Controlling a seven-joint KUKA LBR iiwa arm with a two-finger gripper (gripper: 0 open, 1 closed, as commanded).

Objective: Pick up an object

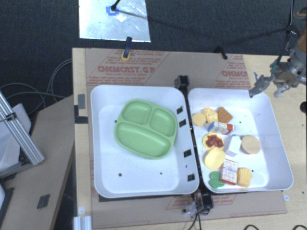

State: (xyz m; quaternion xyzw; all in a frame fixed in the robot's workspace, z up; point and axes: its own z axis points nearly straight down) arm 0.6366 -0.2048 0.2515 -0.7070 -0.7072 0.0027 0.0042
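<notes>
Toy food pieces (224,145) fill the right bin (276,128); left bin (103,128) holds a green tray (145,128); pincer (268,86) spread wide.

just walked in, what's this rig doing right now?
A pick attempt that hasn't reached anything yet. The grey KUKA arm's two-finger gripper hovers over the far right corner of the right shallow white bin, which holds a cluster of small toy food pieces. The left white bin holds a green divided plastic plate.

The gripper (266,86) is blurred at the picture's right edge, which cuts off its arm (298,56), and the small foods' (221,127) labels are unreadable.
</notes>
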